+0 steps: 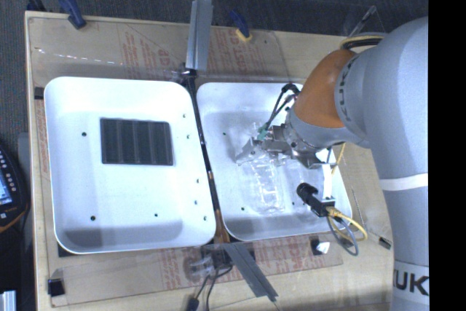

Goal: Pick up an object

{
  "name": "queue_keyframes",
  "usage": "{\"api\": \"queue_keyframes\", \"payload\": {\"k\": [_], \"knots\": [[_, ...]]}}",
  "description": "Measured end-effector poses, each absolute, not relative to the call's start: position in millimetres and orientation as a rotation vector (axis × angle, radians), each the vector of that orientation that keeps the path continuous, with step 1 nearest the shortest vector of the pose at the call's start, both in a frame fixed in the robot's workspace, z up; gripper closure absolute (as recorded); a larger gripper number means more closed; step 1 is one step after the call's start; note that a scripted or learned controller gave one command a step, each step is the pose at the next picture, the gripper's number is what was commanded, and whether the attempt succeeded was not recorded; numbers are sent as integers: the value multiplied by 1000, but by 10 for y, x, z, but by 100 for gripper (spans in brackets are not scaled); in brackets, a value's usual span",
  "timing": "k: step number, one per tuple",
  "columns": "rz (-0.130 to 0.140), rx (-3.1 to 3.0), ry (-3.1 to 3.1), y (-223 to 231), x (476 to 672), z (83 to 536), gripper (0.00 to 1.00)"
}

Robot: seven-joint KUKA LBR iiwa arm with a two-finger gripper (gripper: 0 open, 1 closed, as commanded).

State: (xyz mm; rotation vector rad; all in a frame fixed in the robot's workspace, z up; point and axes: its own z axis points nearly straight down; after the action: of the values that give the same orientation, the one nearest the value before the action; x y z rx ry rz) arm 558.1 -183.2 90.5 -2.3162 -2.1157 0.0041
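Dark carpet surrounds a plywood worktop (pixel 109 47) carrying two shallow white bins side by side. Left bin (pixel 65 156) holds one dark ribbed rectangular pad (pixel 137 141), lying flat near its middle. Right bin (pixel 218 120) holds a clear plastic object (pixel 266 182), hard to make out against the white floor, roughly mid-bin. Grey arm (pixel 393 105) with orange band comes in from the right, wrist over the right bin. The gripper (pixel 255 146) sits just above the clear object's upper end, seemingly touching or right beside it; cannot tell which. Whether the fingers are released or clenched can't be told, wrist and cables cover them. Black cable connector (pixel 312 200) with yellow wires hangs near the bin's lower right corner. Blue clamps (pixel 73 11) grip the worktop's far edge. Grey metal bar (pixel 198 33) stands between the bins at the far side, another at the near side.
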Motion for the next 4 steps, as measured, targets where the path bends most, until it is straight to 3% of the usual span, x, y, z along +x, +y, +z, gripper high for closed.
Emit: {"api": "queue_keyframes", "payload": {"k": [1,2,3,4], "knots": [[-1,-2137,-2300,-1652,5125,920,0],[1,-2227,-2214,-1547,6063,969,0],[4,-2276,-2159,-1876,5680,1302,0],[2,-2173,-2263,-1889,5606,915,0]]}}
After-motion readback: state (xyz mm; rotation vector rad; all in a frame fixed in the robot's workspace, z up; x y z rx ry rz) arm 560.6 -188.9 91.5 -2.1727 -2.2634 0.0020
